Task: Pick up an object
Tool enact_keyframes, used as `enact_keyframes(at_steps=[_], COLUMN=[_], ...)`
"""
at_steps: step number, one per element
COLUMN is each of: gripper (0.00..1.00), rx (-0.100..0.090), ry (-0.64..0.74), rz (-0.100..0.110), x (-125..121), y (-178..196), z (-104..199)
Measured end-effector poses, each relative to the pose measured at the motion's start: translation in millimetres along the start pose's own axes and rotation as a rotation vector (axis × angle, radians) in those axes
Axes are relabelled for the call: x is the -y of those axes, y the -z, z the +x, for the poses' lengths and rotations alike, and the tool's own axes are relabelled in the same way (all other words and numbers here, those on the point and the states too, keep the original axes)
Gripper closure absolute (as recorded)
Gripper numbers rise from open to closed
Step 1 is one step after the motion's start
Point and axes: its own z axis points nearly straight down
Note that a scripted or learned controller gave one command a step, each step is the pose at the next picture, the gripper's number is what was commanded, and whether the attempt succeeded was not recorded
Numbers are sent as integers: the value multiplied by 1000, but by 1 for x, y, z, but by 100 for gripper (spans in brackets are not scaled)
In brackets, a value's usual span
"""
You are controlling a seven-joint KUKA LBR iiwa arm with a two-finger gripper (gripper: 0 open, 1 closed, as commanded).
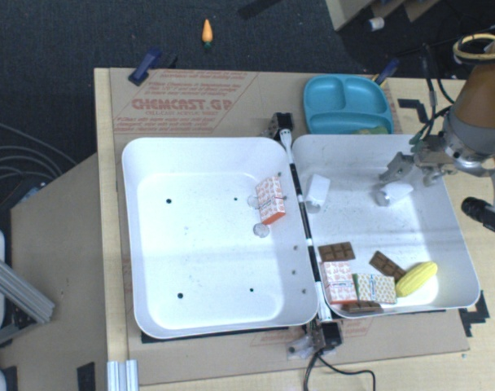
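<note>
My gripper (410, 176) hovers over the far part of the right bin (443, 218), below the orange band of the arm (482, 96). Its fingers (393, 170) are spread open and nothing is between them. A small white piece (392, 192) lies on the bin floor just in front of the left finger. A white block (317, 190) rests near the bin's left wall. Along the near edge lie a yellow fruit (416, 278), two brown chocolate bars (336, 252) (386, 263) and small printed cartons (339, 282) (374, 287).
The left bin (174, 243) holds a red-and-white carton (269, 199) and a small round piece (261, 230) near its right wall. A blue divided tray (347, 104) sits on the bench behind the right bin. A black divider rail (300, 218) runs between the bins.
</note>
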Motion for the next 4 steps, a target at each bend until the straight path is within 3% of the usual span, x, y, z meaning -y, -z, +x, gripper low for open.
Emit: enact_keyframes(at_steps=[1, 2, 3, 4], gripper=[0, 0, 0, 0], rx=[-3, -2, -1, -3], ry=[1, 1, 0, 1], rz=[6, 2, 2, 5], x=[0, -8, -39, -11], y=[-19, -15, -9, 5], z=[6, 35, -22, 27])
